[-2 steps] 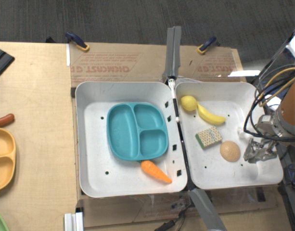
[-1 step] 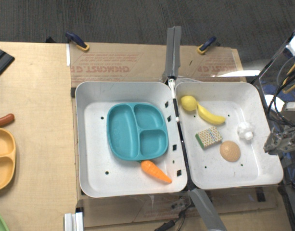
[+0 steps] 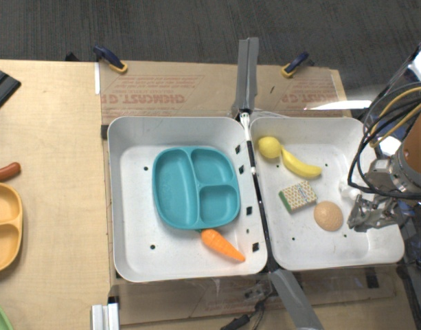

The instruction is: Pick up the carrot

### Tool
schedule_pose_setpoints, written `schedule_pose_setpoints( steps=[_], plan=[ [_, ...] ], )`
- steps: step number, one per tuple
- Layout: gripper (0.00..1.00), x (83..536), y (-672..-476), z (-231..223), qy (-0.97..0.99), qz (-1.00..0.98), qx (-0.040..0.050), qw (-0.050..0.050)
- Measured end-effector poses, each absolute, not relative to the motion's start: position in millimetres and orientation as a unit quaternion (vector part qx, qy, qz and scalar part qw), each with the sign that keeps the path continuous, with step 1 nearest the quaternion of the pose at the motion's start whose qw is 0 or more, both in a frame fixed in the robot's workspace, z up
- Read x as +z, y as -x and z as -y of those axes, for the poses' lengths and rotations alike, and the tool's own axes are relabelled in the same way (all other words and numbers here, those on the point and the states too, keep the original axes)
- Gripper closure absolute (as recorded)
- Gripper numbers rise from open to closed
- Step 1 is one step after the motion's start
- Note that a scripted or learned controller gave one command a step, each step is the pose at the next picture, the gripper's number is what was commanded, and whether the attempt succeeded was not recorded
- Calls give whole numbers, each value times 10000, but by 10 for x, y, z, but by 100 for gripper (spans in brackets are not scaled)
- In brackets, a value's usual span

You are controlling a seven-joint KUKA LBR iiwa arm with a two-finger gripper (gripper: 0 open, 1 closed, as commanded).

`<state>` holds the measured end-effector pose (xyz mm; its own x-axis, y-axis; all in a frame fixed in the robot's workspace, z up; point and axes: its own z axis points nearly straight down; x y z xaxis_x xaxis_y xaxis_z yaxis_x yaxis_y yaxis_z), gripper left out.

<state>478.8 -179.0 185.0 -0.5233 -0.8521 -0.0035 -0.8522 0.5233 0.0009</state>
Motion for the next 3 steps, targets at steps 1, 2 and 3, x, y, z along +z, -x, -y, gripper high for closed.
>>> schedule_pose_setpoints(
  steps=[1, 2, 3],
  plan=[
    [100, 2805, -4793, 2213, 4700, -8826, 0, 25],
    [100, 2224, -4788, 1639, 4711, -8821, 9, 14],
    [100, 1357, -4780, 1615, 5716, -8205, 13, 9]
  ],
)
